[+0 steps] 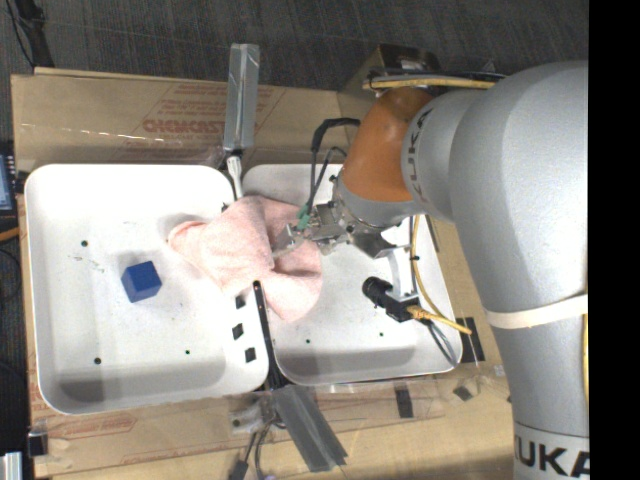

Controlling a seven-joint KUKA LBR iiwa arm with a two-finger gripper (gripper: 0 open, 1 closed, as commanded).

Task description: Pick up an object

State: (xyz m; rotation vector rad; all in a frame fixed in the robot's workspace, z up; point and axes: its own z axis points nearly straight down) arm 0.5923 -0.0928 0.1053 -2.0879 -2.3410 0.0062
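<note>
Your pink cloth drapes across the divider between the left bin and right bin, lying partly in each. A blue cube sits in the left bin, well apart from its walls. Your arm reaches in from the right; the gripper rests at the cloth's right edge, its grasp impossible to tell.

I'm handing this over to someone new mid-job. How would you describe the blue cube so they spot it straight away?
Start at the left bin, the one further from the arm. The blue cube sits on its floor, a little left of the middle, apart from the walls. It is small, solid blue and sharp-edged, unlike the soft pink cloth lying to its right, draped over the divide between the two bins.
</note>
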